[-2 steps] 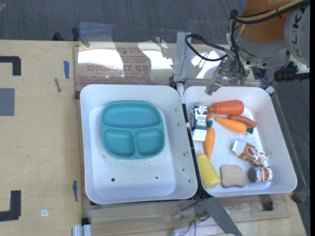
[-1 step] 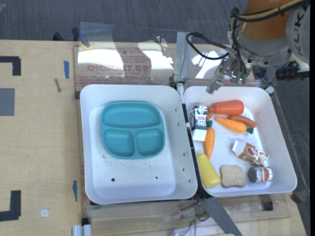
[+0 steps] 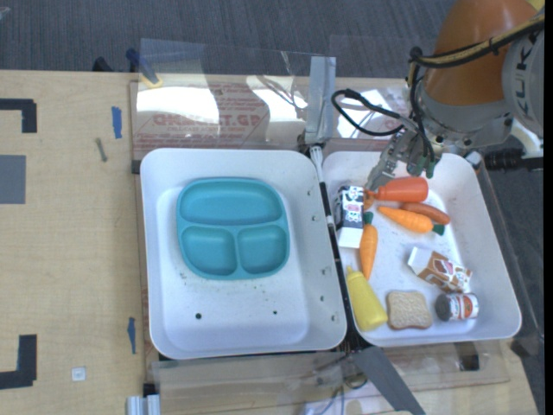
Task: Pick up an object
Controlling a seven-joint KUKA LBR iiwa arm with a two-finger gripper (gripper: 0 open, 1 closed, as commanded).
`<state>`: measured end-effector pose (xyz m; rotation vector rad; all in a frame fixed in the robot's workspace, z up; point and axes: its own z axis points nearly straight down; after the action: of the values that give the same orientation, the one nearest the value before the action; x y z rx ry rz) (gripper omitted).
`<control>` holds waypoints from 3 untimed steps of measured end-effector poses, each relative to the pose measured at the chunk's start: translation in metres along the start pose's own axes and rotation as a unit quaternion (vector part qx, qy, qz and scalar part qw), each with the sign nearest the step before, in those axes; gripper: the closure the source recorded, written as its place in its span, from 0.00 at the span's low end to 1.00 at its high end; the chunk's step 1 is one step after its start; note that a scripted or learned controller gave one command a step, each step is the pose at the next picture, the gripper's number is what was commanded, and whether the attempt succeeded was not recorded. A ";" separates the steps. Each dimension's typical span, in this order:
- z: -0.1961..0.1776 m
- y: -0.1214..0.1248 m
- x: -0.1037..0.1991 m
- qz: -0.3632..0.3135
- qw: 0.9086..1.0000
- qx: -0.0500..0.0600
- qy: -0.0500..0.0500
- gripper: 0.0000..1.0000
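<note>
My gripper [image 3: 401, 164] hangs over the back of the right bin [image 3: 492, 232], just above a fat orange carrot [image 3: 400, 189]; I cannot tell whether it touches it. In front of that carrot lie a second carrot [image 3: 406, 220] and a red chili [image 3: 429, 212]. A third carrot [image 3: 368, 249] lies lengthwise near the bin's left wall, beside a small black and white carton [image 3: 352, 206]. Further forward are a yellow bottle [image 3: 365, 299], a bread slice [image 3: 408, 309], a small can [image 3: 456, 306] and a brown and white carton [image 3: 441, 271].
The left bin [image 3: 164, 318] holds a teal divided plate [image 3: 232, 226]. A clear plastic sheet [image 3: 225, 102] and a metal post [image 3: 320, 102] stand behind the bins. Black cables [image 3: 363, 111] loop beside the wrist. Tan bench top [image 3: 60, 232] lies to the left.
</note>
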<state>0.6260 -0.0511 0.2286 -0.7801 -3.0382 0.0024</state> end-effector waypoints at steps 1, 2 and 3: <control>-0.011 0.033 -0.016 -0.030 1.000 -0.002 -0.004 1.00; -0.083 -0.012 -0.014 0.029 1.000 -0.003 -0.007 1.00; -0.079 -0.011 -0.013 0.029 1.000 -0.002 -0.004 0.00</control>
<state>0.6324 -0.0667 0.3078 -0.8692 -3.0231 -0.0007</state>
